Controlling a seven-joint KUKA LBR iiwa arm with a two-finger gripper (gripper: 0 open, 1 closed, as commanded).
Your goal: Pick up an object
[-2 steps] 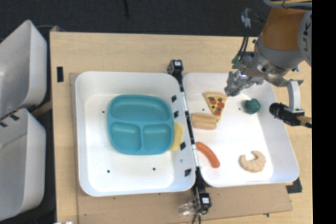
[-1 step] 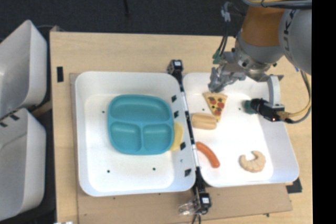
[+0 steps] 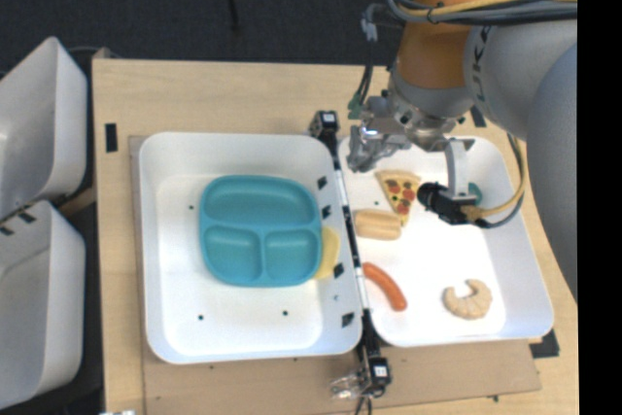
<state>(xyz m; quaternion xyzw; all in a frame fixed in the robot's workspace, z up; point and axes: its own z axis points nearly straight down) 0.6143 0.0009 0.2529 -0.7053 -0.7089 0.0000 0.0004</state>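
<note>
the gripper [image 3: 369, 154] hovers just above the pizza slice [image 3: 397, 191], jaws' spread impossible to tell. the slice lies flat in the right bin [image 3: 505, 306]: likely light, stiff plastic, best pinched across its narrow sides.

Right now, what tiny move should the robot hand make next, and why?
Probably a short drop straight down. The gripper hangs over the right bin's top left corner, and the pizza slice lies just below it in the picture, the nearest toy food.
</note>
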